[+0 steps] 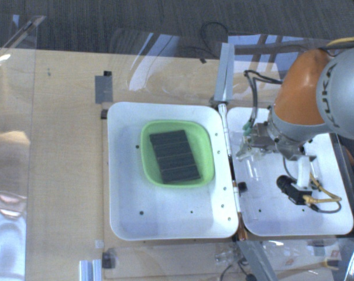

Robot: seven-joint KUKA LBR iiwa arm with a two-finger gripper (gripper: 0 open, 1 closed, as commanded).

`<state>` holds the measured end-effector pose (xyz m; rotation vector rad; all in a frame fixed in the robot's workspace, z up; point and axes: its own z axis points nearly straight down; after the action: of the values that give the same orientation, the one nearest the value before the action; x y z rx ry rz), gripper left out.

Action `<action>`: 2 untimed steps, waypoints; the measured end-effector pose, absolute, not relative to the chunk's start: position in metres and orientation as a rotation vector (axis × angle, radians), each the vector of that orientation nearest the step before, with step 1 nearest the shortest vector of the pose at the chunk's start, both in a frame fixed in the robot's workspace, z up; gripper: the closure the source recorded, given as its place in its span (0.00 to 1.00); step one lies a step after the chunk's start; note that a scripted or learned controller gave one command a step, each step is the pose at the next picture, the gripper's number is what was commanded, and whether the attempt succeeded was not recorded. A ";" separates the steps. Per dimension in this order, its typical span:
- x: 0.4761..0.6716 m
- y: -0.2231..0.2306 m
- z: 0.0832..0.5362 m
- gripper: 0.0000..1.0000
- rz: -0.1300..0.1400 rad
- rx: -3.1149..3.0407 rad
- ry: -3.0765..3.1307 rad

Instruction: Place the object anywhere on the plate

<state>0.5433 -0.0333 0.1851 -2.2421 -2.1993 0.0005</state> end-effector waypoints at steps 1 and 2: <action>0.584 0.028 0.182 1.00 -0.002 -2.156 -2.287; 0.584 0.028 0.182 0.00 -0.002 -2.156 -2.286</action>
<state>0.5836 0.0278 0.1822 -2.1565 -2.2864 -0.0021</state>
